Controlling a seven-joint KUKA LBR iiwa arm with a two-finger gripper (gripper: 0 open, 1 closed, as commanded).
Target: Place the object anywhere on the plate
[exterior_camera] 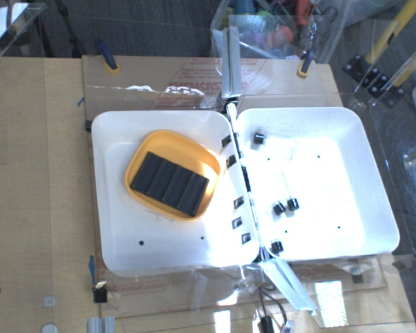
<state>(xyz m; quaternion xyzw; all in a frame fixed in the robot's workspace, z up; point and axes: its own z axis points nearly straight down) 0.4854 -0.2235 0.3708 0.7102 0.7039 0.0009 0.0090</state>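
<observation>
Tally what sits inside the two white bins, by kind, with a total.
Yellow plate: 1, in the left bin
Dark ribbed block: 1, lying on the plate
Total: 2
The right bin shows just small dark fittings on its floor.
</observation>
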